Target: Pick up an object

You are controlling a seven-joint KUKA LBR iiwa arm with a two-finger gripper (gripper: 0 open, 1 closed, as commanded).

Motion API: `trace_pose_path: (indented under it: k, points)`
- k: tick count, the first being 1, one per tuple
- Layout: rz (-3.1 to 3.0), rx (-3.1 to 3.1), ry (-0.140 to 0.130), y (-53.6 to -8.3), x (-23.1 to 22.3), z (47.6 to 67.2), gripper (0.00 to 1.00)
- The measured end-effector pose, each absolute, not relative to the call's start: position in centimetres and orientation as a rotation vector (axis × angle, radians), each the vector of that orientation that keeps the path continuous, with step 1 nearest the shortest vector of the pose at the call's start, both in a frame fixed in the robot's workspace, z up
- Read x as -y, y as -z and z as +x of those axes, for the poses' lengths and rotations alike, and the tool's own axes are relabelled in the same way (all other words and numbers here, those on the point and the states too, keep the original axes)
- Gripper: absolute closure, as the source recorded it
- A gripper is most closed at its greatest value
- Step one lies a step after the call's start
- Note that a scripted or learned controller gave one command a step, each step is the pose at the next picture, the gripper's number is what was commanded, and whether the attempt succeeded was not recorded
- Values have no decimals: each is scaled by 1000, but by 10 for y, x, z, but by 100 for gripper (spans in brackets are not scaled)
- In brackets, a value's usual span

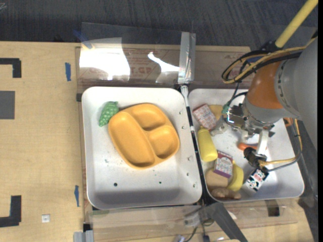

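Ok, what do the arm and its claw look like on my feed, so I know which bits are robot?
The arm is a thick, rounded grey body with a broad orange band above the wrist. Black and yellow cables loop beside that band. Below it, the claw is a compact cluster of silver-grey metal parts; its finer detail is too small to tell.

I find the left bin (93, 160) largely taken by an orange divided tray (144, 134), with green grapes (107, 113) touching its upper-left rim; the strip along its near wall lies bare. In the right bin (285, 178), a pink packet (204, 116), yellow bottle (207, 145) and banana (236, 179) crowd the left wall. The arm (282, 89) overhangs the far right. Bare floor shows near right.
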State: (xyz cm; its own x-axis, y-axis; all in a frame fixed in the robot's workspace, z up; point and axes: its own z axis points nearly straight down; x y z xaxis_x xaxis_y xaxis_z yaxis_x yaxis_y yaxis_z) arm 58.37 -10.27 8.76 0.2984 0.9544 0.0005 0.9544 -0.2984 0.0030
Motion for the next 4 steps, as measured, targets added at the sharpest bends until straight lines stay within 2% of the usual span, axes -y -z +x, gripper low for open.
trace_pose_path:
  k: [1, 2, 3, 4]
  points:
    - [2359, -2071, -2, -88, 99, 588, 0]
    - [2119, -2315, -3, -86, 129, 652, 0]
    - [2021, -2394, -12, -190, 72, 614, 0]
    - [1922, -2478, -5, -216, 65, 635, 0]
